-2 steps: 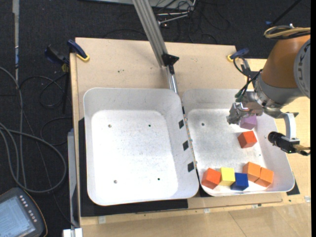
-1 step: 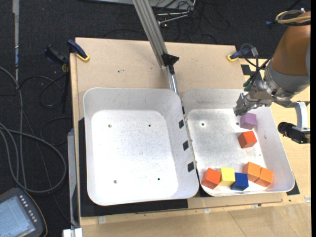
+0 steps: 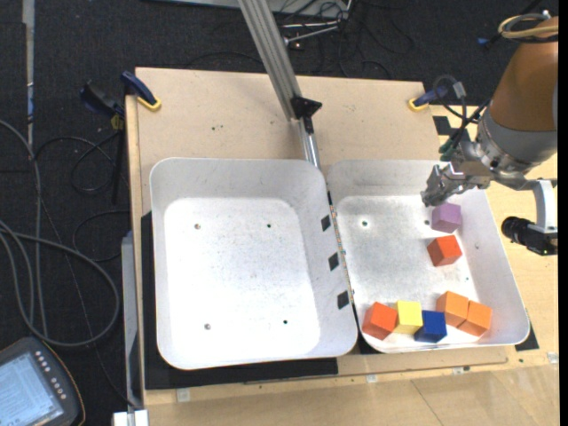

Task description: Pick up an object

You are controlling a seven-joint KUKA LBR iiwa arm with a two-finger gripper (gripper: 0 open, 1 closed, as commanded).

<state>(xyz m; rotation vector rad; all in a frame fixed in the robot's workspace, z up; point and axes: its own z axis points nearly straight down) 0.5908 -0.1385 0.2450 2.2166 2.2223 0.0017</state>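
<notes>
Wooden surface [image 3: 231,118] carries two white bins. Right bin [image 3: 390,229] contains seven blocks: one purple block [image 3: 446,216], four orange, one yellow block [image 3: 409,315], one blue block [image 3: 432,326]. End effector [image 3: 441,191] sits just above the purple block; finger state cannot be determined. Left bin [image 3: 235,264] lies alongside.

I have one fixed camera, set high above the counter [image 3: 222,122] and looking down at a slant, far enough back to take in both white bins [image 3: 177,185], the floor cables beyond, and the arm [image 3: 524,105] entering at right.
</notes>
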